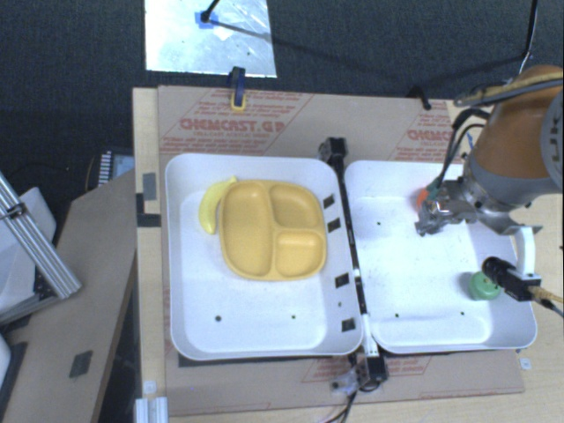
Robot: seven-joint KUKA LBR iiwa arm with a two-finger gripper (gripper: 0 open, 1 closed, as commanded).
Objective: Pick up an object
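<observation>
Hovering low over the back part of the right bin, the claw hangs off the arm that comes in from the right. Honestly I can't tell from this angle if it's wide or narrow, the tip is just a grey blur. There's a small orange-red bit right up against it, but I can't say if that's a loose object or part of the hardware, so I wouldn't count it as a grab. The obvious candidate in that bin is the little round green thing, lying toward the front right corner, apart from the claw. Over in the left bin there's a yellow divided plate with a banana tucked against its left edge, maybe slightly under the rim. My read is the pick is barely started, nothing looks lifted off a bin floor. If it were me I'd go for the green thing: same bin, bare floor on most sides. Line up dead centre over it, come straight down, open enough to straddle it, and go right down to the floor since it sits low, then squeeze and lift straight up. Watch the bin's front wall on the way in. The plate looks too broad and flat for a pinch, and the banana has the plate crowding one side.
</observation>
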